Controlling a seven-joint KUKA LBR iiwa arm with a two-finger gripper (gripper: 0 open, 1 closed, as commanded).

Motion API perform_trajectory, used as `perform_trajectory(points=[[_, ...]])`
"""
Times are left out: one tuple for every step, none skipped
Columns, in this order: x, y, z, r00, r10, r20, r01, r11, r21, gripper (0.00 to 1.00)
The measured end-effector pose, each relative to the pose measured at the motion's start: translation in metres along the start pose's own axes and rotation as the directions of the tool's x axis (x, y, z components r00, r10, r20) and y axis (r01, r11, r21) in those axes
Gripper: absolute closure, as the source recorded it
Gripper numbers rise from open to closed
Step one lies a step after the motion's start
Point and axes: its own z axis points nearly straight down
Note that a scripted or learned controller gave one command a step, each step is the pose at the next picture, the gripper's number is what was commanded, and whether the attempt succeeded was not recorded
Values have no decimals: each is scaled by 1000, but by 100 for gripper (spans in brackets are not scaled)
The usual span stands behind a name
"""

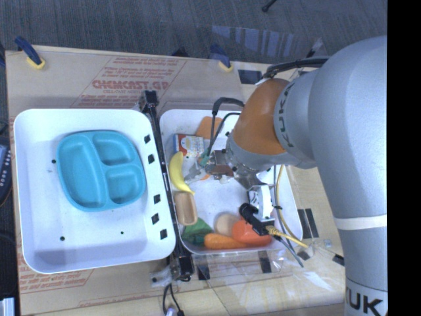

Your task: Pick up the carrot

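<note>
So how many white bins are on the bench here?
2. The left bin holds a blue tray; the right bin holds the carrot, a banana and other items. The arm covers part of the right bin.

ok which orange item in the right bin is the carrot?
The carrot: long, tapered, lying along the bin's near wall with green leaves at its left end. The red-orange piece beside it is chunkier.

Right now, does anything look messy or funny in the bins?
Yes. All the toy food is crammed into the right bin: the carrot sits jammed against its near wall beside a red piece and a banana. The blue tray in the left bin lies slightly askew.
</note>
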Motion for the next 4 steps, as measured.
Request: perform_trajectory(points=[[-40,43,16,1000,10,-3,-10,1000,15,0],[-95,72,18,998,-60,-29,61,998,19,0],[-50,34,-93,996,93,-1,-93,996,11,0],[-7,-20,-58,990,-138,-7,139,990,23,0]])
